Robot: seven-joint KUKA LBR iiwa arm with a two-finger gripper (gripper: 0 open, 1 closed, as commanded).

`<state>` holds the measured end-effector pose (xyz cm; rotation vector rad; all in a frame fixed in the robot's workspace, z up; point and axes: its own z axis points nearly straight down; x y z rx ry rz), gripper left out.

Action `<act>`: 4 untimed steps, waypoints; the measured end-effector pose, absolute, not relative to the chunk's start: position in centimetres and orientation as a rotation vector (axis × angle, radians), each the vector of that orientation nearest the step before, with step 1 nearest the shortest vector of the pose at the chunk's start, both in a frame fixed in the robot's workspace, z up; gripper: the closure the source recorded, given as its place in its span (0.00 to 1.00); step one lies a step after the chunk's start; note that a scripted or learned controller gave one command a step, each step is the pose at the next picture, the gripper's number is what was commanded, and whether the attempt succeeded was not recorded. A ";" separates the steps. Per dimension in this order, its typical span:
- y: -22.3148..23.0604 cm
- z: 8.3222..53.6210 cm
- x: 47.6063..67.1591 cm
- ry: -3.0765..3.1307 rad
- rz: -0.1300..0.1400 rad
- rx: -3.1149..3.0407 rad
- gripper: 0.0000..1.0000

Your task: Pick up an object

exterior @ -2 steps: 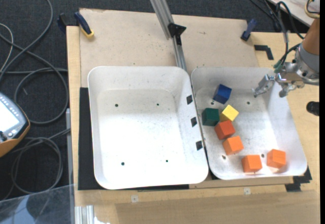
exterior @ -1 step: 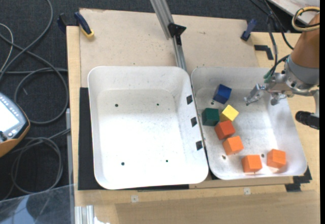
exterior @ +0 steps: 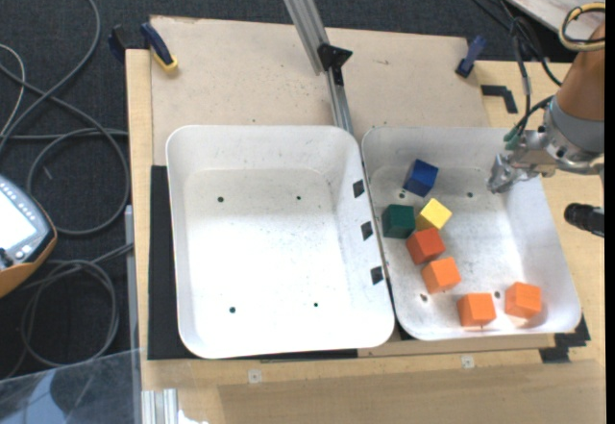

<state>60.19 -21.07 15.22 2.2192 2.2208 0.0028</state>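
We had one camera, fixed high above the bench (exterior: 240, 76) and tilted, so it looked down on both white bins at a slant. The gripper (exterior: 504, 178) sat near the frame's right edge, and the left bin (exterior: 192, 153) lay well to its left. We stood far enough back to take in cables (exterior: 58, 105) on the dark floor beyond.

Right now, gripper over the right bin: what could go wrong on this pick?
1. The green block, yellow block and one orange block sit tightly clustered; a descent there may shove neighbours rather than grasp one.
2. The gripper hovers near the right bin's far wall, apart from every block, so closing here likely grabs nothing.
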 end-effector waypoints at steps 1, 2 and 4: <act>-21.1 19.6 60.3 2.218 0.005 2.215 1.00; -20.2 24.9 60.1 2.219 0.006 2.213 1.00; -15.8 27.2 59.7 2.229 0.001 2.217 1.00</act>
